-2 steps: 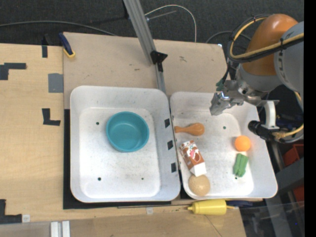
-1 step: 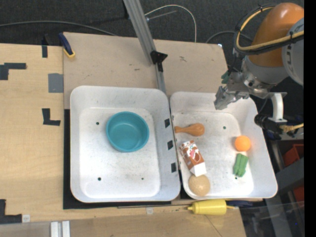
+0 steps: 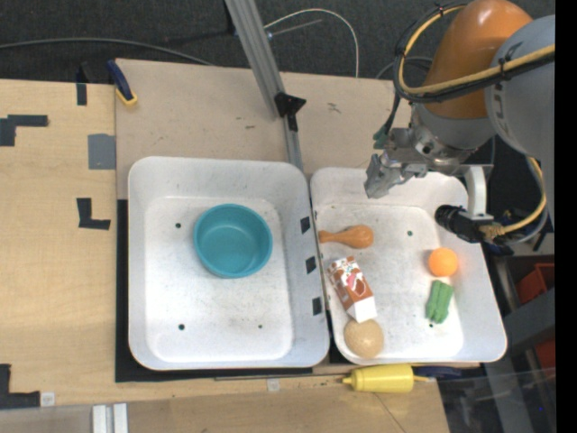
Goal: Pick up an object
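The right bin (image 3: 478, 336) holds all the loose pieces a pick could go for. A tan toy drumstick (image 3: 347, 236) lies at its upper left, thin end pointing to 9 o'clock. Just below it, toward 6 o'clock, a small red and white carton (image 3: 352, 288) lies tilted, its white end pointing down and right. Touching or nearly touching that white end, a round beige ball (image 3: 363, 338) sits at the bin's lower left. Across the bin at 3 o'clock from the carton, an orange ball (image 3: 443, 262) rests just above a green vegetable-shaped piece (image 3: 438, 301), the two close together near the right wall.

The gripper (image 3: 379, 181) hangs over the bin's upper rim, at about 1 o'clock from the drumstick and apart from it. It touches none of the objects and nothing is seen between its tips; how far the pincer is spread cannot be told from this angle. The grey arm with its orange band (image 3: 473, 52) rises behind it toward 1 o'clock.

The left bin (image 3: 158, 332) carries a teal bowl (image 3: 233, 240), upright, left of centre. A yellow mustard bottle (image 3: 386, 379) lies on its side outside the right bin, along its lower edge at 6 o'clock. A metal post (image 3: 257, 39) slants up from between the bins toward 11 o'clock.
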Available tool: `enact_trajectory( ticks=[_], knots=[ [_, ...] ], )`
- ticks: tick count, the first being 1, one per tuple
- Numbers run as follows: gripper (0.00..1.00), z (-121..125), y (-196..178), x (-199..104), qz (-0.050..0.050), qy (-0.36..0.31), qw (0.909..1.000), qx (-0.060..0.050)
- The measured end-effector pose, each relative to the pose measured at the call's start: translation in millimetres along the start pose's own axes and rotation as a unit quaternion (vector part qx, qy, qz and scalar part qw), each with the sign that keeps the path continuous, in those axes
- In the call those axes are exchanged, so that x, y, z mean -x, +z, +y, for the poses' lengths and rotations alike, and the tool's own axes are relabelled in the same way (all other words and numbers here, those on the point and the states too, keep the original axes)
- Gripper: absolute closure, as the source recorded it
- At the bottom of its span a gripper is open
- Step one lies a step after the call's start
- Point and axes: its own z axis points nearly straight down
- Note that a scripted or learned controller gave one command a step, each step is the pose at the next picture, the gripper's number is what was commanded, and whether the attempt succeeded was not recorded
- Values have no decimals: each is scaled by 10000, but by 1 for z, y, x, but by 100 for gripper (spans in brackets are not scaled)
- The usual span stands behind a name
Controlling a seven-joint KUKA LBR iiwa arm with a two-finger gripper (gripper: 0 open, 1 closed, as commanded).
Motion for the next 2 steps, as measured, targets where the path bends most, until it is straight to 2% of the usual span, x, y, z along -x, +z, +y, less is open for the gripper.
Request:
enact_trajectory(
  ticks=[2],
  knots=[
    [100,10,2,-118,1,-5,10000,-5]
  ],
)
